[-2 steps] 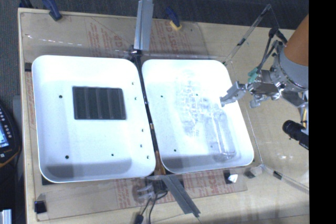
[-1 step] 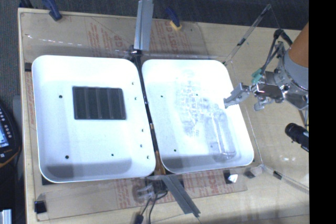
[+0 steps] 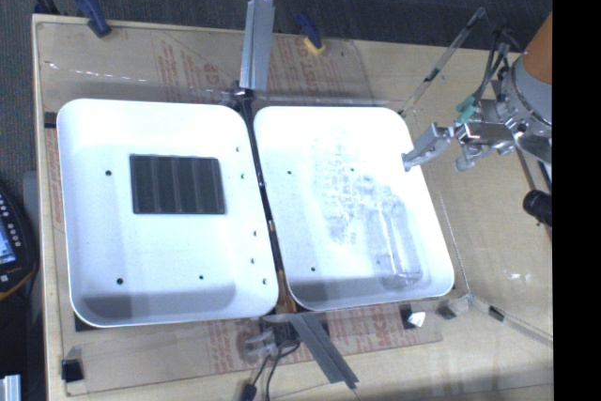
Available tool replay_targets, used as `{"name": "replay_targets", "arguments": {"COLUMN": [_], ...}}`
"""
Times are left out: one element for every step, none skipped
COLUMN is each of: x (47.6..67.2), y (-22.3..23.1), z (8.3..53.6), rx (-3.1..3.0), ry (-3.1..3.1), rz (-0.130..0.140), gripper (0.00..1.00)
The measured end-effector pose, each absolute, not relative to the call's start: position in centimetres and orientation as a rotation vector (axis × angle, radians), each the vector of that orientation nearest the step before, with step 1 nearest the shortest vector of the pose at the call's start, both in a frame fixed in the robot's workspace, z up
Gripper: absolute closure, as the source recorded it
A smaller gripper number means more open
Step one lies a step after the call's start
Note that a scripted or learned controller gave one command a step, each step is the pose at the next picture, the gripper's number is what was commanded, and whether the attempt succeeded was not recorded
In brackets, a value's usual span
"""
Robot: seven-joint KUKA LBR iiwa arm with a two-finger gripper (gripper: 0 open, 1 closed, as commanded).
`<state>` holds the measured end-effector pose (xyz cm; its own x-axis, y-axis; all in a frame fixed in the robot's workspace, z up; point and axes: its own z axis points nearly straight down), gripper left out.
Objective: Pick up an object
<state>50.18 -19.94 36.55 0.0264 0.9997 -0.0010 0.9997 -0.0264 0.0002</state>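
Two shallow white bins are mounted side by side on a wooden bench (image 3: 141, 52). No pick has been made. The gripper (image 3: 441, 146) is positioned above the right bin (image 3: 291, 202) rim, fingers spread, holding nothing. A clear plastic bottle (image 3: 394, 244), nearly transparent, lies in that bin. The left bin (image 3: 84, 230) bears a dark ribbed block (image 3: 177, 184).

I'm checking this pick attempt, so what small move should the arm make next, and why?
Probably move the gripper leftward over the right bin and start down toward the clear plastic object. The gripper sits at that bin's right rim, above and to the right of the object, with nothing seen between its fingers. The left bin shows a dark grille.
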Motion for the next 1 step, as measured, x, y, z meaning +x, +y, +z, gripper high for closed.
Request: {"name": "replay_targets", "arguments": {"x": [49.12], "y": [-19.16], "z": [37.10], "rx": [1.837], "ry": [2.548], "rz": [0.000], "gripper": [0.00]}}
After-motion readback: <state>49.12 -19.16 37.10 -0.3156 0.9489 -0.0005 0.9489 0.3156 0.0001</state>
